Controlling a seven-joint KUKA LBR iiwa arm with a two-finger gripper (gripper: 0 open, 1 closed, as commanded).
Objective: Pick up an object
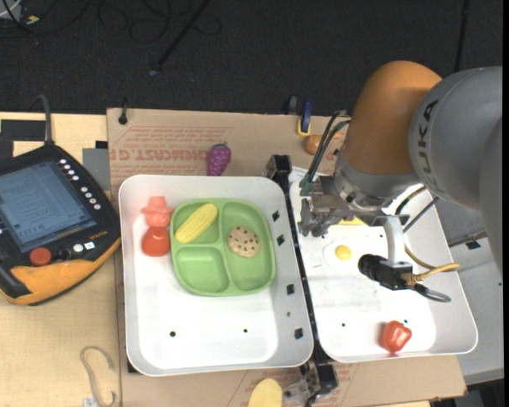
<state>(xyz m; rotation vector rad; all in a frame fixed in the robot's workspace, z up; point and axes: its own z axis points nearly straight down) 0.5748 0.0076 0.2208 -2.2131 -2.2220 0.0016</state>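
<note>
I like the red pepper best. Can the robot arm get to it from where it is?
Probably yes. The pepper lies alone in the right bin, with bare floor around it, and the gripper hangs over the same bin.

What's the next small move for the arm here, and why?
Probably a short shift toward the fried egg and then down. The gripper sits at the right bin's left edge with nothing visible between its fingers, and the egg lies just to its right. The red pepper is much farther off, near the front.
</note>
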